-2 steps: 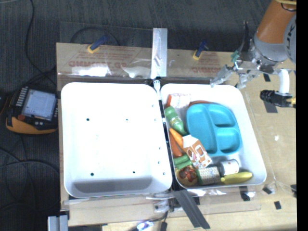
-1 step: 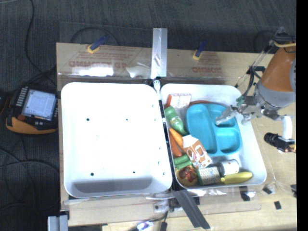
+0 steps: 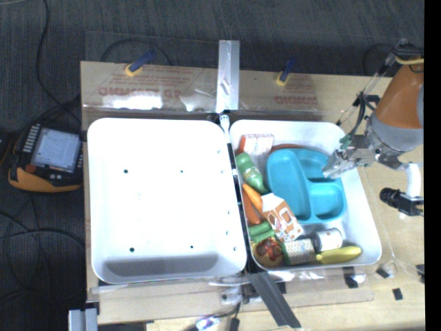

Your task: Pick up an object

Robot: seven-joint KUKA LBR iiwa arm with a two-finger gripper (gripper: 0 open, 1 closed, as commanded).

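Observation:
The right bin (image 3: pixel 358 205) holds a heap of things. A large blue dish (image 3: pixel 303 181) lies in its middle over a red-brown plate edge (image 3: pixel 289 147). Along the left wall sit a green bottle (image 3: pixel 249 171), an orange carrot (image 3: pixel 252 198) and a small white-and-orange carton (image 3: pixel 281 216). At the front lie a dark bottle with a white cap (image 3: pixel 318 243), a yellow banana (image 3: pixel 337 254) and a red-green item (image 3: pixel 269 249). A small red-and-white packet (image 3: pixel 255 143) sits at the back left. My gripper (image 3: pixel 335 168) hangs over the dish's right rim, at the bin's right side.
The left bin (image 3: pixel 162 198) stands beside the right one, parted by a dark rim. A metal post (image 3: pixel 228 74) rises behind the join. An orange-and-black device (image 3: pixel 45 157) lies on the floor at the left, with cables around it.

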